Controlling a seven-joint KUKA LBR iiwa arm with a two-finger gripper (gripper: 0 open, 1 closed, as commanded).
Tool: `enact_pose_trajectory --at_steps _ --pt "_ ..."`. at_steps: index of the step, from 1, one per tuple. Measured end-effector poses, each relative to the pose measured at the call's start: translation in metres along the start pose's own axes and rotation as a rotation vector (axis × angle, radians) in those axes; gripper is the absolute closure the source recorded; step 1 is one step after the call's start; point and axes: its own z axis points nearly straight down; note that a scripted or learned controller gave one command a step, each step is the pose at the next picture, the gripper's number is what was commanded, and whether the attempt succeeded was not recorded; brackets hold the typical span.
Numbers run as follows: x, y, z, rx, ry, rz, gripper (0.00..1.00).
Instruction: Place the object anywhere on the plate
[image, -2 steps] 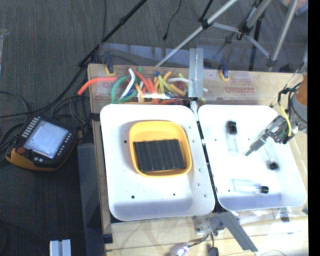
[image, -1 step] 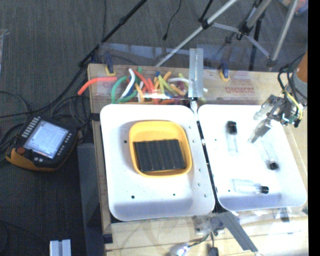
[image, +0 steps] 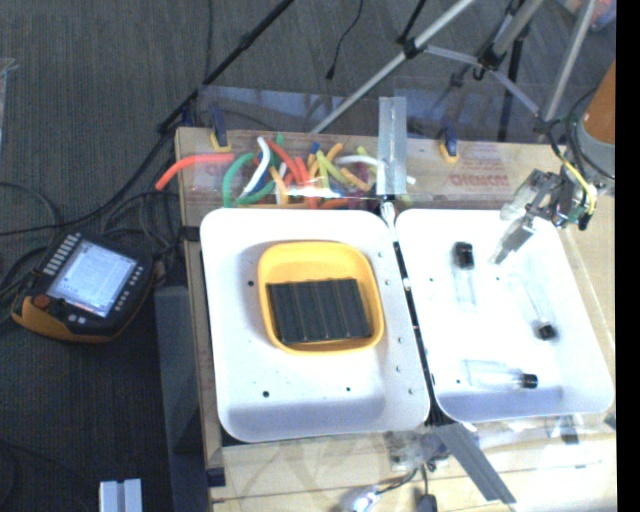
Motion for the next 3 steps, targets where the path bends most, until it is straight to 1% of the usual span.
enact_pose_trajectory --at_steps 1,2,3 --pt "-0.01 0.01 0.008 0.001 0.0 0.043 0.0" --pt "0.014 0.033 0.011 0.002 0.002 0.143 0.0" --pt "-0.039 0.019 0.008 0.005 -0.001 0.11 0.0"
